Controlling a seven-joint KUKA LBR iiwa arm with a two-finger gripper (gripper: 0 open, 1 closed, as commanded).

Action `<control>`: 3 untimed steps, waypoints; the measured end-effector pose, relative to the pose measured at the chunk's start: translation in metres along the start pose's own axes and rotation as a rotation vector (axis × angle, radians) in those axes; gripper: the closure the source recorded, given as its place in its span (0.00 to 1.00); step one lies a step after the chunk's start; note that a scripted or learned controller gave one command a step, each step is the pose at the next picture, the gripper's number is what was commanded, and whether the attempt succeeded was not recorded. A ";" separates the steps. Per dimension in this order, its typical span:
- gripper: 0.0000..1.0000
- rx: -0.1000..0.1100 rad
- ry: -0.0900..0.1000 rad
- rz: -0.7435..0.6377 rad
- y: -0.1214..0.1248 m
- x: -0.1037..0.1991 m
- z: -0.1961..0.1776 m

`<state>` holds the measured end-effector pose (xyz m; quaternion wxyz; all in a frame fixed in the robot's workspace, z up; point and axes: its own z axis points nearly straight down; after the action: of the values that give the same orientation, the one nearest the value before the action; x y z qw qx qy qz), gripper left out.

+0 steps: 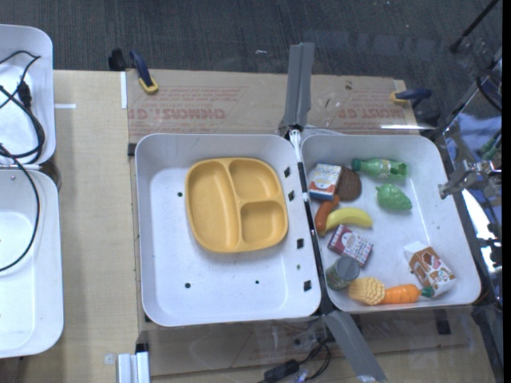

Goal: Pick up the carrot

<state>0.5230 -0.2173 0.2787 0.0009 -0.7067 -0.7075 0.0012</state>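
**Evidently, the approach is the step in hand**

The gripper (pixel 457 183) hangs at the right rim of the right bin (pixel 399 238); whether it is open or clenched I cannot tell. The carrot (pixel 399 294) lies well apart from it, over toward the bin's near edge, touching the corn cob (pixel 367 290), with a small carton (pixel 431 268) just beside. Next, I'd say, it must travel over and come down between those neighbours.

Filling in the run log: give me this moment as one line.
target: carrot | place: right bin, front edge | touching: corn cob | state: lying flat, not gripped | left bin: yellow tray
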 end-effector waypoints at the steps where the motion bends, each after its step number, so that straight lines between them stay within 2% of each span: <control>1: 0.00 0.000 0.001 -0.138 -0.045 0.047 0.100; 2: 0.00 -0.001 0.001 -0.295 -0.045 0.096 0.188; 3: 0.00 -0.003 0.000 -0.342 -0.045 0.091 0.131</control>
<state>0.4778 -0.1261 0.1478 0.0001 -0.5758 -0.8176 0.0002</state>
